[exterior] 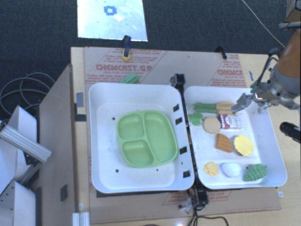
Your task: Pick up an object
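Note:
My gripper (251, 104) hangs over the far right part of the right bin (273, 147), open, with nothing between its fingers. Its left fingertip (239, 104) is just above a tan bun (225, 107) and a red-and-white packet (230, 122). A long green vegetable (204, 107) lies left of the bun. Below them lie a round beige cookie (211, 124), an orange waffle piece (224, 142) and a yellow disc (243, 145). Along the near side are a small yellow piece (210, 168), a white egg (230, 169) and green grapes (255, 172).
The left bin (101, 126) holds a green divided plate (146, 138). Black clips (178, 81) join the two bins along the middle. A yellow-handled clamp (126, 48) and a shiny sheet (111, 13) lie beyond the bins. Cables run on the floor at left.

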Tool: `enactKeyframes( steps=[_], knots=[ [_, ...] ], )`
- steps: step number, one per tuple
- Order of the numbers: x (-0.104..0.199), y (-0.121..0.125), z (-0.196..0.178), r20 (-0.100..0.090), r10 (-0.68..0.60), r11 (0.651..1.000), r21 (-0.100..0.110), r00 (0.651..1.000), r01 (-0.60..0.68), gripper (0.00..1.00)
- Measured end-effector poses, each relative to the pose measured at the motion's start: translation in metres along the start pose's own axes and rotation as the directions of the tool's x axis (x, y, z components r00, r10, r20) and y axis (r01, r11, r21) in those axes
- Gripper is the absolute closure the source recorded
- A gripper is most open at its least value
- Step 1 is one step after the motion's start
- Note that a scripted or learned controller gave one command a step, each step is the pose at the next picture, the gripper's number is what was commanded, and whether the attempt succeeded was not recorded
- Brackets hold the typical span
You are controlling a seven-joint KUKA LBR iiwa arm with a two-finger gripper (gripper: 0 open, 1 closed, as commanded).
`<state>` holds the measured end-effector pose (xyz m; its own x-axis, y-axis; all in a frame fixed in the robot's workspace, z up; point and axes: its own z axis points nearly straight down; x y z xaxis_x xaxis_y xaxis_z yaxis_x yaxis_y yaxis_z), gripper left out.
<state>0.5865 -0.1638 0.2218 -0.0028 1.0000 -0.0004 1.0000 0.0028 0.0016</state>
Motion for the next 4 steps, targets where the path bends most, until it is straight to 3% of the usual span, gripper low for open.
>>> enactKeyframes(
  steps=[1, 2, 4],
  knots=[
    [0.000, 0.001, -0.011, 0.000, -0.003, 1.000, -0.004, 1.000, 0.003, 1.00],
    [0.058, -0.029, -0.031, -0.003, -0.006, 1.000, 0.001, 1.000, 0.006, 1.00],
    [0.104, -0.029, -0.048, -0.001, -0.004, 1.000, -0.001, 1.000, 0.004, 1.00]
  ],
)
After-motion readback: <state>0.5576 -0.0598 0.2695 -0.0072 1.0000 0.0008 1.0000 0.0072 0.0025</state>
